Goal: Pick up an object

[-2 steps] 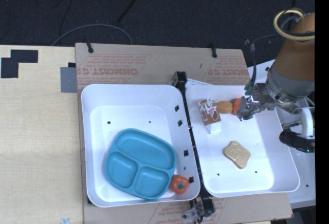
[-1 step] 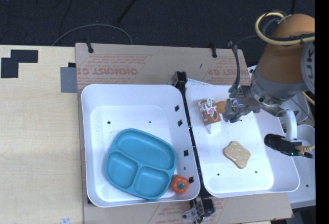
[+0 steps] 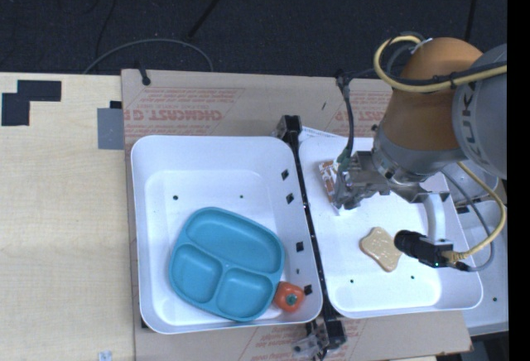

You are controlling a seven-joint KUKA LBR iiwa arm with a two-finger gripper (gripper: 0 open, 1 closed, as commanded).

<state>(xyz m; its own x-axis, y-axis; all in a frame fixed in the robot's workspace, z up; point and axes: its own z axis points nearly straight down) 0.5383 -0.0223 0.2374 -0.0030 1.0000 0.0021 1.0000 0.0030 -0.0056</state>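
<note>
1. The likeliest target is the slice of toast [image 3: 380,248]: tan, flat, with rounded corners. It lies face-up on the floor of the right bin [image 3: 414,297], about mid-bin and clear of the walls.
2. Nothing touches the toast or rests on it. Being thin and flat, we judge it gives little edge to pinch from above.
3. The gripper [image 3: 338,184] is low over the upper left part of the same bin, close to the wall shared by the two bins. It is near the toast but apart from it, up and to the left.
4. We cannot tell whether the gripper is open or closed. There is some small coloured detail at its tip that we cannot resolve.
5. Progress: no object is seen lifted, so we judge the pick not yet done. Reaching, closing and raising are all left.
6. Other candidates are in the left bin [image 3: 157,185]: a blue divided plate [image 3: 225,264], and a small orange ball [image 3: 289,296] just beside the plate's lower right rim.
7. The arm [image 3: 431,103] comes in over the right bin's upper right.
</note>
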